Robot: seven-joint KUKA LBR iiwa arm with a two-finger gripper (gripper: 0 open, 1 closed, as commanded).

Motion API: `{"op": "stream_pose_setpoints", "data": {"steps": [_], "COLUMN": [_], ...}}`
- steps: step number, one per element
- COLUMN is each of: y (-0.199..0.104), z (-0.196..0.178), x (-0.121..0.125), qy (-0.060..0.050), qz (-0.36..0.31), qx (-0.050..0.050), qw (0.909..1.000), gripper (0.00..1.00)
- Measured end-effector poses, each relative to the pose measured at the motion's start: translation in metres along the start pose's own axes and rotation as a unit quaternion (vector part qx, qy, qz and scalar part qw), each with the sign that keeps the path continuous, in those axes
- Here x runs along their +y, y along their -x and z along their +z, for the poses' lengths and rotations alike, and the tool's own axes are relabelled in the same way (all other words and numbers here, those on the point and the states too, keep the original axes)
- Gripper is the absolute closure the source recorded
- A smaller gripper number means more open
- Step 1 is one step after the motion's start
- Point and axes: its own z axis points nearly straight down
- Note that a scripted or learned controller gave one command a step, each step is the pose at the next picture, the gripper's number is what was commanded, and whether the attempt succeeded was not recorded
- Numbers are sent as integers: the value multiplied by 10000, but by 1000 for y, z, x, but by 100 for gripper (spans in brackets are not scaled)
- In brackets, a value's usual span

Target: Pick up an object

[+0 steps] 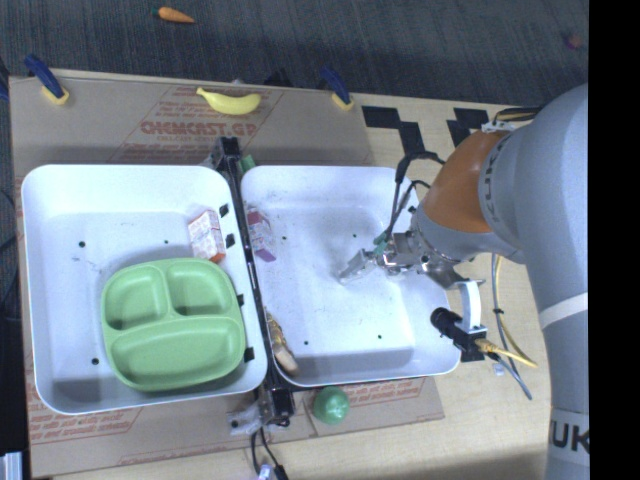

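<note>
White right bin holds our gripper, low over its floor, fingers slightly parted and clasping nothing we can see. Nothing is lifted yet; nearest pickable, a small packet, lies by the divider.

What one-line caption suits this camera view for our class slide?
Grey arm's gripper hovers inside the right bin; a green divided tray lies in the left bin.

left bin: green tray blocks the front half, carton at right wall; back-left open. right bin: floor open, packet at left wall, arm over right edge.
</note>
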Motion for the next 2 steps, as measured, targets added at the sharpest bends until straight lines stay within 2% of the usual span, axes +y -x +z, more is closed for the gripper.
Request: {"op": "stream_pose_setpoints", "data": {"steps": [1, 2], "y": [0, 1], "z": [-10, -86], "x": [0, -29], "qy": [-3, 5], "qz": [-20, 8], "qx": [3, -6], "qw": [10000, 10000], "gripper": [100, 100]}}
